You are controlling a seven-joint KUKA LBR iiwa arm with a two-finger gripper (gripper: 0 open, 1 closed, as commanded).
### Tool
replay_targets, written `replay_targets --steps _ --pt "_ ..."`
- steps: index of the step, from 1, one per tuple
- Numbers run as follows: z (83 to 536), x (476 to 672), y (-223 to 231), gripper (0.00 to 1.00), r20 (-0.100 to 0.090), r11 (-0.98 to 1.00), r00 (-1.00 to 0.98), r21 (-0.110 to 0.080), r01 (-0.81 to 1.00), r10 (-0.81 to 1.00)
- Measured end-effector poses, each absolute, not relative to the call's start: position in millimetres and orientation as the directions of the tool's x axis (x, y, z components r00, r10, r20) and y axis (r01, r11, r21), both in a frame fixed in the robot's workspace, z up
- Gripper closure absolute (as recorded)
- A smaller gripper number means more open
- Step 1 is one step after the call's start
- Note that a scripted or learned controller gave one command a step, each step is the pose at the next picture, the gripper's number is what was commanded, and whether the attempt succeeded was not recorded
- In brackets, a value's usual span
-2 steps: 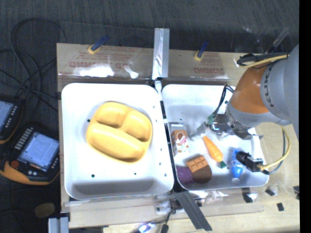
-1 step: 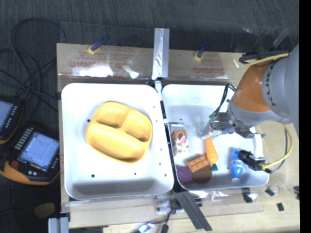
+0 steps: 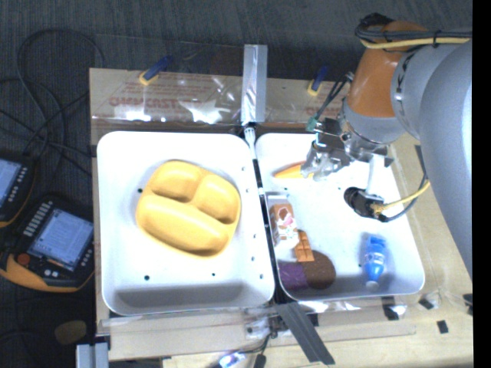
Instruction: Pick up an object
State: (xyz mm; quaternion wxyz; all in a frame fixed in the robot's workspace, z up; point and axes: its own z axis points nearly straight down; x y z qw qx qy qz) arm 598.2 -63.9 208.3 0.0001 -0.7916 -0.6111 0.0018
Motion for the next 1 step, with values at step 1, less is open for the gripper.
replay_targets --steps 1 --pt "208.3 598.1 -64.4 0.00 -0.004 -0.254 0.254 -0.002 0.967 0.967"
